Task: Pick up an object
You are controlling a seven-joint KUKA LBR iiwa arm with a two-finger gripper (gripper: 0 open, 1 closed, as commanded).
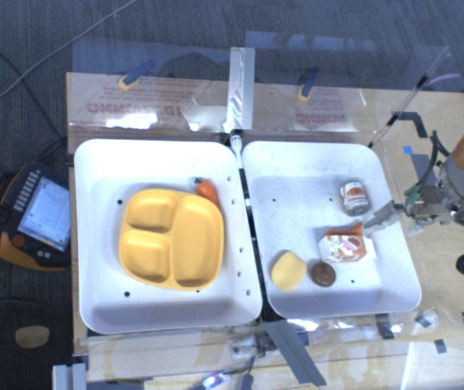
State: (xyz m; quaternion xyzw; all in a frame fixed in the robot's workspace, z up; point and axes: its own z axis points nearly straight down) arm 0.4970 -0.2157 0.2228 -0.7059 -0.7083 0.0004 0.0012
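Over right bin's (394, 218) edge, arm (447, 197) seemingly extends low.

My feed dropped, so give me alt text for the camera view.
The gripper reaches in from the right over the right bin, fingers by a small carton, near a can, yellow lump and brown disc. The left bin holds a yellow divided tray.

The yellow tray (171, 238) hides most of the orange carrot (207, 191); the arm (459, 177) is cut off at the right edge.
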